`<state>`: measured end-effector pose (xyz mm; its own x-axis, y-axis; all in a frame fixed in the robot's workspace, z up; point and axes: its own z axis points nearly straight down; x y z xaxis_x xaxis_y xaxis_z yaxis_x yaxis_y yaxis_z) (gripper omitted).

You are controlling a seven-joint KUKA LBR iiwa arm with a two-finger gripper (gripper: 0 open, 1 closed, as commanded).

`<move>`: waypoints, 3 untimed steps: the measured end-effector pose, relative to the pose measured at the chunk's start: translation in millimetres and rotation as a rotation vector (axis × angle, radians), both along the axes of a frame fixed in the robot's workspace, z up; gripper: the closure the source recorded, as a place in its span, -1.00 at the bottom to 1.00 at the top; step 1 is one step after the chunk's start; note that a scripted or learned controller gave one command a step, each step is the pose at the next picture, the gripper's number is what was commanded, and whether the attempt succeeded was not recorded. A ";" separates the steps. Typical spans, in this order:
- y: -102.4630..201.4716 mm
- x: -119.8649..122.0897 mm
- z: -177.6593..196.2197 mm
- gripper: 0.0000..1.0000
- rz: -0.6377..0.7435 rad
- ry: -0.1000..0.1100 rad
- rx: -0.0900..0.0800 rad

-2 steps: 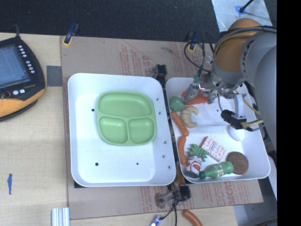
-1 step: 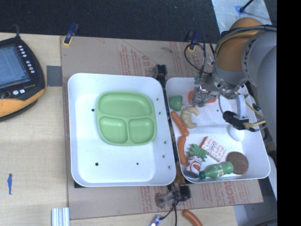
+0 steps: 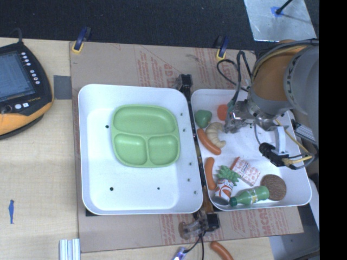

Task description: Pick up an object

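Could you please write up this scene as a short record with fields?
left bin: holds a green divided plate
right bin: cluttered with toy food
items there: green bottle, brown cookie, two sausages, croissant, green pepper
gripper: low over the right bin's far end, near the croissant
outside bins: sausage at the near edge, tablet on the left

Two white bins: left bin (image 3: 92,161), right bin (image 3: 301,196). Left holds one green divided plate (image 3: 145,135). Right holds two orange sausages (image 3: 208,142) (image 3: 210,173), one green bottle (image 3: 248,196), one brown round disc (image 3: 274,187), one red-and-white packet (image 3: 245,171), one leafy green piece (image 3: 226,174), one pale croissant-like piece (image 3: 217,130); a third sausage (image 3: 220,249) lies outside on the bench.
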<state>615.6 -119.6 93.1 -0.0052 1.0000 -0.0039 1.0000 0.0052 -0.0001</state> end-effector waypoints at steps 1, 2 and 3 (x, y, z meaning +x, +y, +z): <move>-45.4 -48.9 -1.5 1.00 0.000 0.004 0.002; 24.2 14.4 52.5 1.00 0.000 0.002 0.004; -12.7 3.6 -1.7 1.00 0.000 0.005 0.002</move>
<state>619.1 -132.3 91.4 -0.0050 1.0000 -0.0022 1.0000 0.0050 -0.0048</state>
